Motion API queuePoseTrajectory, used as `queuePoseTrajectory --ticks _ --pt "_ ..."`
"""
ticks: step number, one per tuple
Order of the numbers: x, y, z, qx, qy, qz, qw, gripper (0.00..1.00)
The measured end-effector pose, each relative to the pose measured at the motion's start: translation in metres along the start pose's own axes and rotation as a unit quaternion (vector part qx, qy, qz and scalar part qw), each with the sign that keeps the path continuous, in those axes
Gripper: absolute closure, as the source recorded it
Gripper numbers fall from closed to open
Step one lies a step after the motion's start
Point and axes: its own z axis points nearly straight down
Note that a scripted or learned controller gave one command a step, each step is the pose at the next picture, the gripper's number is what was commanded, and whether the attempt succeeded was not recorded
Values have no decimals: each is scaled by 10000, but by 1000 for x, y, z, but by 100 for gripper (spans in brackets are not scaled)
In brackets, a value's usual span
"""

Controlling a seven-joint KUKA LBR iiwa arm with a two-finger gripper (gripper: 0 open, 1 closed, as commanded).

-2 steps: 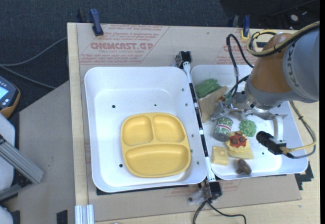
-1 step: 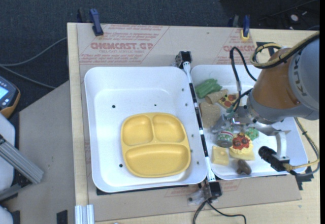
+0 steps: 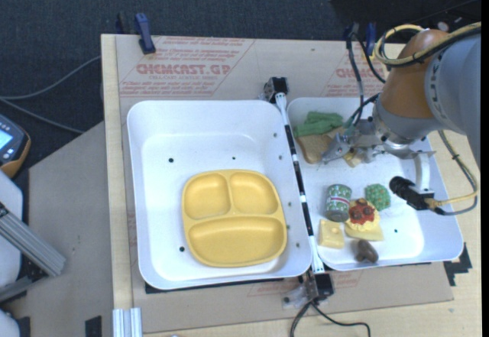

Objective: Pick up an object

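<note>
Desk [image 3: 229, 64]: one flat brown board, its near edge just beyond the bins' front rims; bare strips run along the left side and the far side.

Left shallow white plastic bin [image 3: 153, 144]: one. Holds one yellow three-compartment plastic plate [image 3: 231, 217], set toward the near right corner. Wide open floor lies to the plate's left and on its far side.

Right shallow white plastic bin [image 3: 435, 240]: one, touching the left bin along a shared rim. Contents crowd the left half; the near right corner of the floor is open.

Contents of the right bin, near to far:
- One small brown lump [image 3: 367, 252], close to the front rim.
- One pale yellow cheese-like wedge [image 3: 331, 234], just beside the shared rim.
- One yellow slice topped with a red piece [image 3: 363, 222], touching the wedge.
- One small green-labelled tin can [image 3: 338, 201], upright.
- One green broccoli-like floret [image 3: 377, 196], just right of the can.
- One tan bread-like slice [image 3: 312, 146], near the shared rim.
- One green leafy piece [image 3: 319, 123], at the far left corner.

Arm: one, grey with an orange band, reaching in from the right. End effector [image 3: 341, 148]: low over the bread-like slice's right edge; whether its fingers are spread or closed cannot be told.
</note>
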Motion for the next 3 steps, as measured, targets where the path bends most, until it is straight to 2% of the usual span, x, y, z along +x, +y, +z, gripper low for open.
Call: queuePoseTrajectory --ticks 1,2,3 --pt "17 54 4 318 -15 10 9995 0" --pt "15 52 -5 303 -19 21 9995 100" --pt "70 22 -105 23 32 -9 10000 100"
